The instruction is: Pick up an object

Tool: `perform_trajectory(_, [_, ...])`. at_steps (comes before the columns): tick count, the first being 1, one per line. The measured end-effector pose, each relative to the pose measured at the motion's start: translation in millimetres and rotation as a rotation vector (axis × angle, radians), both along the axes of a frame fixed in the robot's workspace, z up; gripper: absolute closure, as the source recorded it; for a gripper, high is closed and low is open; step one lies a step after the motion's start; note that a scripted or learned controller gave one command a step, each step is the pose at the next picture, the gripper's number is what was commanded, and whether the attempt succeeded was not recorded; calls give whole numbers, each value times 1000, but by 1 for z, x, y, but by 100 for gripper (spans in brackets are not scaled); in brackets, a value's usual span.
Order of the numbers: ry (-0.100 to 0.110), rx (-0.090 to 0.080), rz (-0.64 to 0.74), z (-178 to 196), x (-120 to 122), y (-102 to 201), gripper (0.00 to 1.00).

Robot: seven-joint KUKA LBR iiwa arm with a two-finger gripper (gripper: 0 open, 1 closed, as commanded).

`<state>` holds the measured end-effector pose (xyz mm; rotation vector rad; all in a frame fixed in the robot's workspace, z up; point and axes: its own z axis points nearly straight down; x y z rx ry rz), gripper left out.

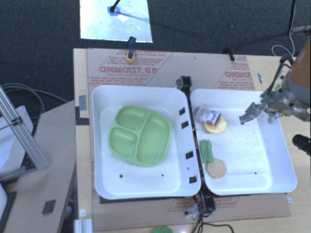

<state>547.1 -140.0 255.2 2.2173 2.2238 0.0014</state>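
Objects lie in the right bin: a small red-and-white packet touching a yellow piece, a green stick and a tan disc near the divider. We see the gripper over the same bin's upper right, well apart from them; whether its jaws are apart we cannot tell. The left bin holds a green divided plate. Both bins rest on a printed cardboard sheet on the bench, above dark carpet.

Beside my right bin, smooth white plastic, the left bin is holding a matt green plastic tray.
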Motion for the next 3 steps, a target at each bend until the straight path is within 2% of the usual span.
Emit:
perform_trajectory(1, [4,2,6,-93,44,41,0])
perform_trajectory(2, [-10,5,3,-171,117,52,0])
perform_trajectory(3, [-12,1,6,-63,115,85,0])
